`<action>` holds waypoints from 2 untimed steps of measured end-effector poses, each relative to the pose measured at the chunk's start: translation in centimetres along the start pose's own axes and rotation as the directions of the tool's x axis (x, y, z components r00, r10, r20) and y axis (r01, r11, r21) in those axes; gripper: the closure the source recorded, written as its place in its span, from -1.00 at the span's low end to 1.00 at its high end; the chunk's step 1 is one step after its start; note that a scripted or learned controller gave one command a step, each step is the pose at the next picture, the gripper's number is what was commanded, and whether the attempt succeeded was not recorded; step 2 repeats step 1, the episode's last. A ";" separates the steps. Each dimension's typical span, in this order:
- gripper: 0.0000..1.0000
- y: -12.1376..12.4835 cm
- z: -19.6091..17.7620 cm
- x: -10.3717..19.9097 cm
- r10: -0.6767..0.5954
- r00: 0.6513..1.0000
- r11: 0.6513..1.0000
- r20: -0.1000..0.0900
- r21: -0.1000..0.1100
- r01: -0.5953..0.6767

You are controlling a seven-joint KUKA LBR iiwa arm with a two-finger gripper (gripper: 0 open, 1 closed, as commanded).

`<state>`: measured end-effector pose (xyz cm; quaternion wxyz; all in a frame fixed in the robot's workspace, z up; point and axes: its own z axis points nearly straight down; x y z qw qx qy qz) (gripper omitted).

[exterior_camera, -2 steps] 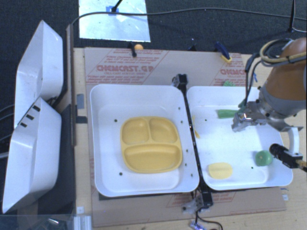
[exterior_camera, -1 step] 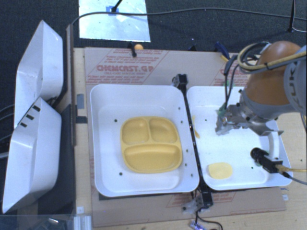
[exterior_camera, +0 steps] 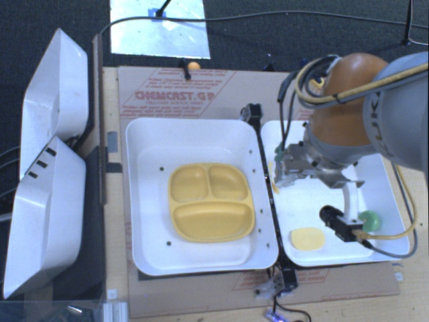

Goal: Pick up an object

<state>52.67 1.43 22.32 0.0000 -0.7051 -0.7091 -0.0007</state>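
My gripper (exterior_camera: 287,171) hangs low over the left part of the right bin (exterior_camera: 395,243), close to the wall between the bins. The arm's grey and orange wrist hides much of it. A flat yellow disc (exterior_camera: 308,239) lies near that bin's front edge, below and to the right of the gripper. A small green ball (exterior_camera: 370,221) sits further right, beside a black fitting on the arm. A sliver of something yellow (exterior_camera: 274,187) shows at the bin's left wall, just under the gripper. I see nothing held.
The left bin (exterior_camera: 144,180) holds a yellow divided plate (exterior_camera: 211,202) in its middle. Two white bin lids lean at the far left (exterior_camera: 50,180). Yellow and black cables loop off the arm over the right bin.
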 end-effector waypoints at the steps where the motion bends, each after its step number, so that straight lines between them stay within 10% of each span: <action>1: 1.00 0.1 1.0 5.1 0.001 1.000 1.000 0.000 0.001 -0.001; 2: 1.00 0.1 1.0 5.1 0.001 1.000 1.000 0.000 0.001 -0.001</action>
